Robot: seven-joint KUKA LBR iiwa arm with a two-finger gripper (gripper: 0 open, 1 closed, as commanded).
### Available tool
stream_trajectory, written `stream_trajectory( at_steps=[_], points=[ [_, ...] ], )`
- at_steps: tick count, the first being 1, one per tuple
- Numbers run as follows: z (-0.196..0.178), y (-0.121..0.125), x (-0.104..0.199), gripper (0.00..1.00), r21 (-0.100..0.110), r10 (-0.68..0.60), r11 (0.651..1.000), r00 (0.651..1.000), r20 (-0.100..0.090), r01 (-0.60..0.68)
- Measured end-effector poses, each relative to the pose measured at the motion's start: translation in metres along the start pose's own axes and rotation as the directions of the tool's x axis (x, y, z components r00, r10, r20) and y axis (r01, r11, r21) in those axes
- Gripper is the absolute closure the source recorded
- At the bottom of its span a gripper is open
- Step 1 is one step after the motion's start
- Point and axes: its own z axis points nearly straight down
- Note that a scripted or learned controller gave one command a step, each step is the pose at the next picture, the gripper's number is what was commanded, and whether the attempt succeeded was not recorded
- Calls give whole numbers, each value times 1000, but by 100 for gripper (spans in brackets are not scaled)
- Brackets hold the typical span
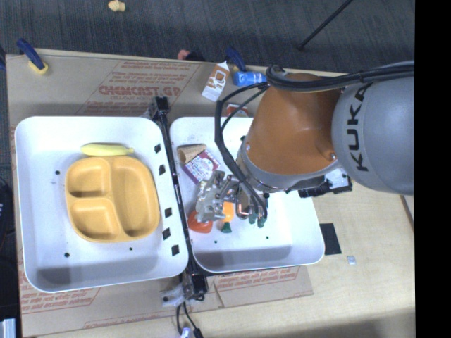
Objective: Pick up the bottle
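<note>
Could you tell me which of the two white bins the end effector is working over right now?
The right-hand bin, the one with the cluttered small items; the end effector hangs over it. The left bin holds the yellow divided tray.

one fixed overhead camera, slanted down across both white bins (42,273), arm (366,139) from right

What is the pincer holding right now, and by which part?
Cannot be told. The pincer is down in the right bin among small items near an orange object, but nothing is plainly seen in its grip.
</note>
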Motion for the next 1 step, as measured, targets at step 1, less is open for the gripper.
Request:
stream_trajectory(
  at_steps=[1],
  points=[
    [50,65,16,100,-1,-87,996,996,-4,87]
  ],
)
